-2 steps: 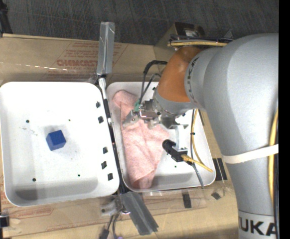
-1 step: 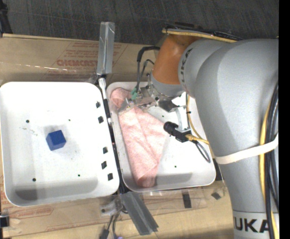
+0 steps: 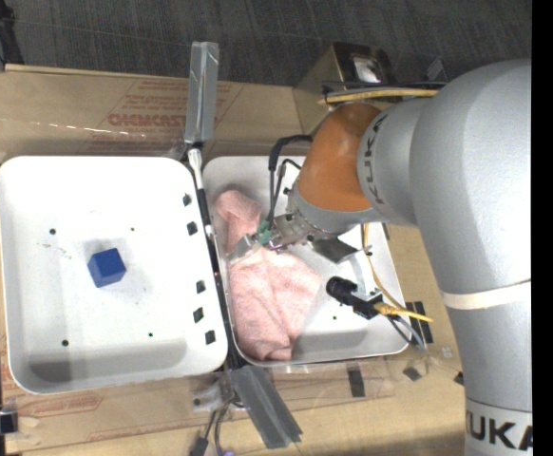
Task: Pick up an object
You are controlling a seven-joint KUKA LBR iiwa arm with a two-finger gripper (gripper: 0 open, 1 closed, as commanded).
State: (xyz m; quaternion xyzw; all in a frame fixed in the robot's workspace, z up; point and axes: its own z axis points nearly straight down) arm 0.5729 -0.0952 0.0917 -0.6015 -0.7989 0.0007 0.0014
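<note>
Grey arm (image 3: 467, 207) crowds right bin's (image 3: 352, 350) edge; tool (image 3: 265, 237) on pink cloth (image 3: 267, 297), grip unclear

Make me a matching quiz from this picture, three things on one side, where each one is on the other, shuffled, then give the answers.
Things:
1. blue cube
2. pink cloth
3. gripper

Places:
A. over the right bin, at the cloth's upper part
B. lying in the right bin, along its left wall
C. alone in the left bin

Pairs: 1-C, 2-B, 3-A
</note>
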